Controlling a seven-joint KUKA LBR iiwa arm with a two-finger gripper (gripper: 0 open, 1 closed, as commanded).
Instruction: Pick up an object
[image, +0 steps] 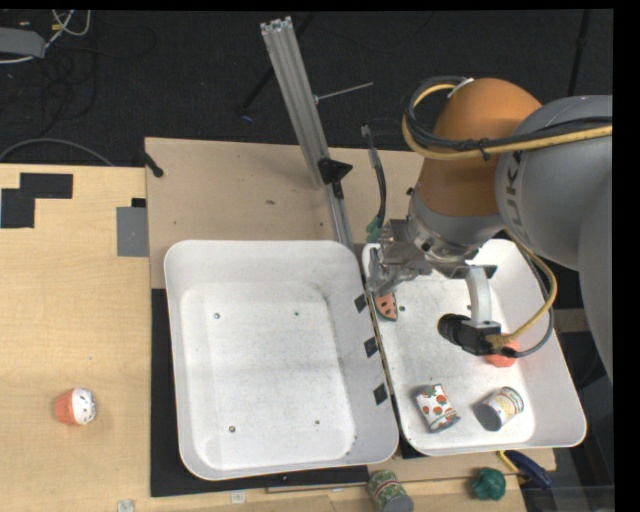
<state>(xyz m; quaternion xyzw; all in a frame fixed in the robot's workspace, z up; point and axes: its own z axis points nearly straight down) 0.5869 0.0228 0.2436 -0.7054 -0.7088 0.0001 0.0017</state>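
The arm comes in from three o'clock and hangs its gripper (383, 288) low over the near-left wall of the right bin (540, 425), at about ten o'clock of that bin, probably because a small reddish-brown object (387, 308) lies there, tucked close against the divide between the two bins; a thing so near a wall leaves little room for a finger on that side, so the approach looks awkward. The object sits just under the gripper tip and may be touching it, but whether it is between the fingers I cannot tell, nor whether they are spread or closed, since the wrist hides them. Other candidates lie at the bin's six o'clock: a white box with red spots (436, 407) and, just beside it, a small can (500, 408) on its side, both well apart from the gripper. The left bin (200, 290) stands alongside, its bare floor speckled. Both bins rest on a tan bench (230, 190); at eight o'clock of the scene a small orange-and-white ball (75, 407) sits on a lighter wooden surface, and beyond twelve o'clock the room is dark, with cables and a slanting metal rail (300, 95)
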